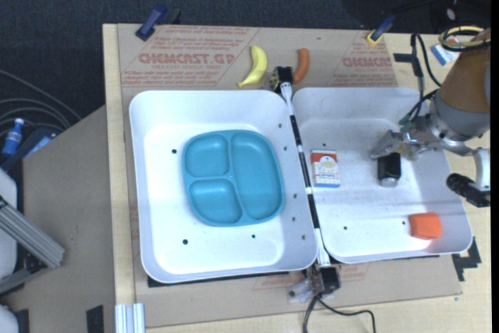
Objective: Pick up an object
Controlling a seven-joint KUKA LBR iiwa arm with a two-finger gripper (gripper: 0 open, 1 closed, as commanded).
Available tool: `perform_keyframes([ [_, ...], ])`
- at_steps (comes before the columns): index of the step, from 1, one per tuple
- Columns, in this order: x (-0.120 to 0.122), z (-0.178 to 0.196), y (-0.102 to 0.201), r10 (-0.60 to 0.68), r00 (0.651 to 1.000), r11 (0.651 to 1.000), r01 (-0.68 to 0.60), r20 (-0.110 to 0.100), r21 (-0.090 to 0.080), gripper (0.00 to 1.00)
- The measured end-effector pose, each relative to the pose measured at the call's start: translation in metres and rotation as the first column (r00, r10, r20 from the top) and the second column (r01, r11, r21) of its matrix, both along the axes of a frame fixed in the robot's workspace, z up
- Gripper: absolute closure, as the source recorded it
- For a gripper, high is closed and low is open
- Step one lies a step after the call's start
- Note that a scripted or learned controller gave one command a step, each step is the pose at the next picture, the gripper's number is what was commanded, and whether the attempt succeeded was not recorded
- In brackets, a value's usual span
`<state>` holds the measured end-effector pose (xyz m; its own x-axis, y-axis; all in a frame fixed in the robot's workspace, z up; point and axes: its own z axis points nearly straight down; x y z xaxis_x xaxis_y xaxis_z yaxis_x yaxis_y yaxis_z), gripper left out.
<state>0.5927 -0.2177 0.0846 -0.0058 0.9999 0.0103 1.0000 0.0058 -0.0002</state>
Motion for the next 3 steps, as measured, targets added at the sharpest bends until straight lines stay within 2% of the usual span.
perform_keyframes([
  [1,0.000,0.011,-0.002,0.000,1.000,1.000,0.000,0.002,-0.007,1.00],
  [2,0.000,0.010,0.000,0.001,1.000,1.000,-0.001,0.000,-0.002,0.00],
  [3,0.041,0.000,0.000,0.000,1.000,1.000,0.000,-0.002,0.001,0.00],
])
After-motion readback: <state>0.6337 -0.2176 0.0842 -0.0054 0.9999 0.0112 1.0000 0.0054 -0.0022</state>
